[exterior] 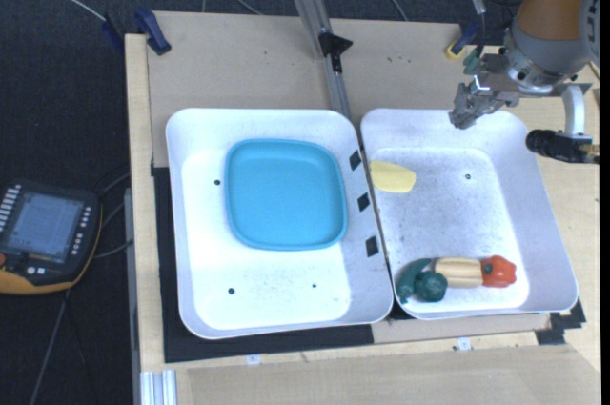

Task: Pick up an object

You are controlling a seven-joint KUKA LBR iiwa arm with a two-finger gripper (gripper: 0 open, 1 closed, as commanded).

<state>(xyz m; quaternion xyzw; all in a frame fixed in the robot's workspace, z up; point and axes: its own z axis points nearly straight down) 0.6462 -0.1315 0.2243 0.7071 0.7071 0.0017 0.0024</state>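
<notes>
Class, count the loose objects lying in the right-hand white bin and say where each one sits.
4: a yellow piece by the left wall; a green object, a tan object and a red object in a row along the near wall.

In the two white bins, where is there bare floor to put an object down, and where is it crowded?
Right bin: its middle is bare, between the yellow piece at its left wall and the row of green, tan and red toys along its near edge. The gripper hangs over its far edge. Left bin: the blue plate takes most; a bare strip lies near the front.
</notes>
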